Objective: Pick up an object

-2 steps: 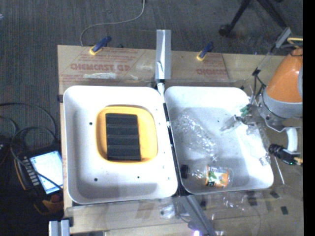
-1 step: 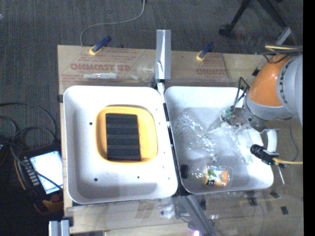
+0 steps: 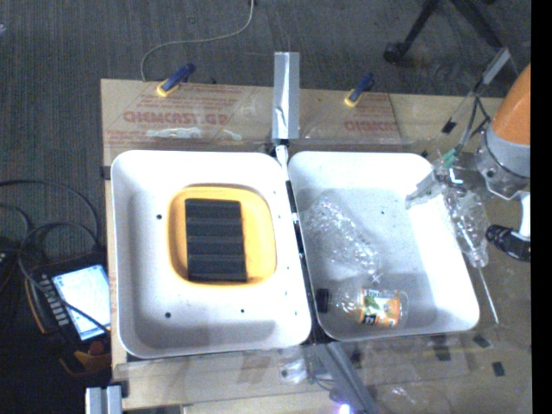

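In the right bin (image 3: 448, 313), a crumpled clear plastic bottle (image 3: 341, 229) lies slantwise in the middle. A small bottle with an orange and green label (image 3: 378, 307) and a dark cap lies along the front wall. My gripper (image 3: 443, 229) hangs over the bin's right side, its see-through fingers (image 3: 466, 222) spread apart with nothing between them. It stands to the right of the clear bottle and does not touch it. The left bin (image 3: 138, 257) holds a yellow tray-like block with a black ribbed insert (image 3: 220, 235).
A metal divider post (image 3: 285, 102) rises behind the seam between the bins. Two blue and yellow clamps (image 3: 175, 79) grip the board's back edge. A tablet-like device (image 3: 73, 296) with cables lies on the floor to the left.
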Available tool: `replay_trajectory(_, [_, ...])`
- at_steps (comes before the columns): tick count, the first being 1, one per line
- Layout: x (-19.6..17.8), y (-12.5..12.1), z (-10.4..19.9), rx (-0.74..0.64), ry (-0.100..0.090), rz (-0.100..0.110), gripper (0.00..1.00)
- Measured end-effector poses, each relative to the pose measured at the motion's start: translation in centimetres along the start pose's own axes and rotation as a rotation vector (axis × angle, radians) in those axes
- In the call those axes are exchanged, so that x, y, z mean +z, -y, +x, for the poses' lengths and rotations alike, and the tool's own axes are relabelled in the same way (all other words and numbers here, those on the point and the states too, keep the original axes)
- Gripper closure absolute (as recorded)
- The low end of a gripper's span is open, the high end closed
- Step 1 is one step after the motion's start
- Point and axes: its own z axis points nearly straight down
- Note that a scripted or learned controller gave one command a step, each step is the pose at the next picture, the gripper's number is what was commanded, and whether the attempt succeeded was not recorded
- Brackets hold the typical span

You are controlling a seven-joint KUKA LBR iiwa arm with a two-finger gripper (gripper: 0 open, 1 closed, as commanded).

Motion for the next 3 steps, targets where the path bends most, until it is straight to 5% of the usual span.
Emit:
replay_trajectory(1, [2.8, 4.8, 0.4, -0.111, -0.003, 0.002, 0.00])
replay_trajectory(2, [11.7, 8.6, 1.8, -0.284, -0.003, -0.005, 0.00])
replay_trajectory(3, [11.8, 8.9, 2.4, 0.032, 0.019, -0.027, 0.00])
